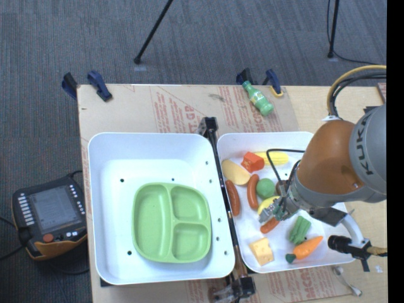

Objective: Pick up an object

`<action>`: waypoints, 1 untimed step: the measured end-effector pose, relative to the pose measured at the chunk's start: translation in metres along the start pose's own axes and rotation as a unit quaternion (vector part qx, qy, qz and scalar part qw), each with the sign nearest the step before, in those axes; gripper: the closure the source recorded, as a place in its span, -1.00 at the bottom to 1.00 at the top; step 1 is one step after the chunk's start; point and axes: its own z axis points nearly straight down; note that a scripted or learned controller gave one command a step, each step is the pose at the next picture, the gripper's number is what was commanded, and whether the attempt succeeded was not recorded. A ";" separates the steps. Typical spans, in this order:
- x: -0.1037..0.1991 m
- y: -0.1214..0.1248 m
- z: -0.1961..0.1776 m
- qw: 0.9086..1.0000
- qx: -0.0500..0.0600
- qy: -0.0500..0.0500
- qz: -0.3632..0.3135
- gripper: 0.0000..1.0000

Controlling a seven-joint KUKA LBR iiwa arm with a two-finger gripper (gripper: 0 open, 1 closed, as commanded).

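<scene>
Right bin (235,145), lower right of frame: the gripper (276,211) hangs over a small red-and-yellow toy food piece (269,223); whether its fingers grip cannot be told. The piece looks light, rigid, smooth plastic, probably slippery; best pinched across its narrow middle.

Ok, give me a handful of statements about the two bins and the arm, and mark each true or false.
1. The green divided plate lies in the left white bin. True.
2. The yellow cheese wedge sits on the green divided plate. False: it lies in the right white bin.
3. The small green bottle lies on the bench, outside both bins. True.
4. The orange carrot lies in the left bin. False: it is in the right bin.
5. The hand is over the right bin. True.
</scene>
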 end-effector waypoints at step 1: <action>0.041 0.032 -0.086 0.958 0.003 -0.001 -0.287 1.00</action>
